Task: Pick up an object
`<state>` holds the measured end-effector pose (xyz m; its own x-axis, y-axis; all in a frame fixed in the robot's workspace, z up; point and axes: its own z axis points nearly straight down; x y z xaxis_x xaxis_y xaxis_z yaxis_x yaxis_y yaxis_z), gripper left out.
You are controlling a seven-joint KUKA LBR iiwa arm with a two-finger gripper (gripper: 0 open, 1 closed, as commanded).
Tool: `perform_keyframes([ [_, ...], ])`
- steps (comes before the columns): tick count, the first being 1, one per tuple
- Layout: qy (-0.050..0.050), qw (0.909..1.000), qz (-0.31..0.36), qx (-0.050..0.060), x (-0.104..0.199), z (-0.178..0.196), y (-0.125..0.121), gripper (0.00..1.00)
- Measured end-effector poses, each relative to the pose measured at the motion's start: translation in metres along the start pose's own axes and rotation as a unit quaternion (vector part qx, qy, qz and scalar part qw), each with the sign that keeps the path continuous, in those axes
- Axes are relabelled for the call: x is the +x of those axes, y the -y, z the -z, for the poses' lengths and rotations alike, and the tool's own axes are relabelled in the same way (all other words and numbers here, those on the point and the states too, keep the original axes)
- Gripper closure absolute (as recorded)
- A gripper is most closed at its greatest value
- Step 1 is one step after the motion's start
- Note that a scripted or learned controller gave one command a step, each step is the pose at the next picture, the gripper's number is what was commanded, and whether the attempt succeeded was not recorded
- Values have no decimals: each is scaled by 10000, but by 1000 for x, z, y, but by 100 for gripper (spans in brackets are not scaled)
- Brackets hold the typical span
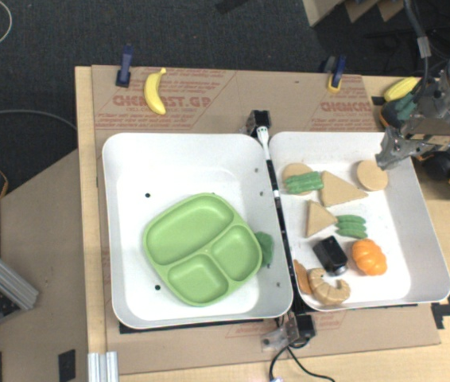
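The right bin (424,213) holds several small items. A round tan biscuit (372,175) lies near its far right. Further in are a green pod (303,182), two tan wedges (341,189) (318,217), a second green pod (351,226), an orange pumpkin (368,257), a black block (330,255) and a brown pretzel shape (328,286). My gripper (390,154) hangs over the far right corner of this bin, just above and right of the biscuit. Nothing shows in its grasp.
The left bin (122,213) carries a green divided plate (201,249) with a small green piece (265,247) at its right side. A yellow banana (155,91) lies on the cardboard behind. Blue clamps (124,68) (336,72) stand at the back edge.
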<state>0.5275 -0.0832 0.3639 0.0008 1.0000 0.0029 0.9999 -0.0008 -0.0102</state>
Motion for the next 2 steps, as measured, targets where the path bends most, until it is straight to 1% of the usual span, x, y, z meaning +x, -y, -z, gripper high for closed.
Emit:
perform_keyframes([
  [1,3,10000,51,-44,83,4,-2,100],
  [2,7,10000,17,-8,107,-39,49,100],
])
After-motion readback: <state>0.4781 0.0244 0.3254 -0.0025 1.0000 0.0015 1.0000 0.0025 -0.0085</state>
